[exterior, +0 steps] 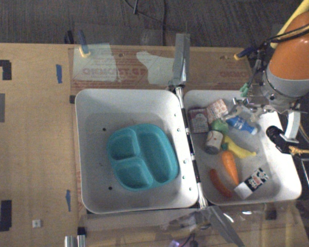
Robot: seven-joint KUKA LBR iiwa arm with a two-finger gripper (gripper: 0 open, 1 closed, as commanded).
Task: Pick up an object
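While the gripper (245,106) hung low over the right bin (288,189), just above a small blue bottle (242,124), I could not tell its state. That bottle looked light, hard and a bit slippery; squeezing across its middle seemed the best hold.

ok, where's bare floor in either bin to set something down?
Left white bin: bare floor all round the teal divided plate, widest along the far wall and left side. Right white bin: crowded through the middle with the orange toy carrot, yellow banana and small cartons; a bare patch lies at its near-right corner, beyond the black-and-white carton.
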